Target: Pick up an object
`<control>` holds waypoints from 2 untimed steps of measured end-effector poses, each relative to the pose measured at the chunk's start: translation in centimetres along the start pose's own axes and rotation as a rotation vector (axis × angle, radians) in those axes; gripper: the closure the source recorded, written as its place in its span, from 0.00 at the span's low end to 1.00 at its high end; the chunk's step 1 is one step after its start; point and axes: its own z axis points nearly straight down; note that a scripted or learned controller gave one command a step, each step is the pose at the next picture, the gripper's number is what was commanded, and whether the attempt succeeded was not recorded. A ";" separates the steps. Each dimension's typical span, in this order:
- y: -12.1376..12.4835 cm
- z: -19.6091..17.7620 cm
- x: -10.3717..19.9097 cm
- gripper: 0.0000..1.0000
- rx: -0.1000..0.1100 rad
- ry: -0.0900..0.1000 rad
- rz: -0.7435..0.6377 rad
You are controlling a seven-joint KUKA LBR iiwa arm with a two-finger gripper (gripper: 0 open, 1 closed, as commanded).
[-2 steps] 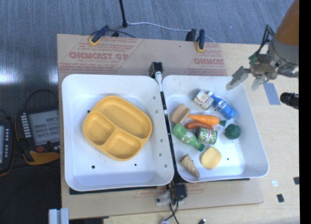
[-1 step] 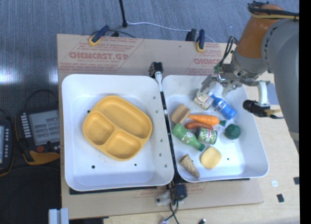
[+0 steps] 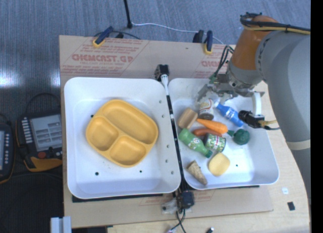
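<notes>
Hovering over the far part of the right bin, the pincer sits just above a clutter of small toy foods; whether it is released or clenched cannot be told from this slanted view, and nothing is seen between its tips. Landmark for all places below: the orange carrot, lying near the middle of the pile. Closest to the pincer is a small can, just beyond the carrot, and a blue bottle, beyond it and toward the arm. On the carrot's left-bin side rests a tan cylinder; on its near side lie a green bottle and a green-labelled tin, touching each other. A dark green ball lies on the arm side, a yellow lemon-like piece and a cone lie farther toward the viewer. The left bin holds a yellow divided tray.

Judged by appearance, these are light, hollow, stiff plastic pieces with smooth, likely slippery skins. The blue bottle is a sensible candidate: a grip across its narrow body, at mid-length, should hold better than one at the tapering cap. Crowding neighbours may be nudged on descent.
</notes>
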 end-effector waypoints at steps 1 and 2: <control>-5.3 0.5 0.6 0.00 -0.029 -0.009 -0.002; -9.3 0.5 1.6 0.00 -0.035 -0.011 0.000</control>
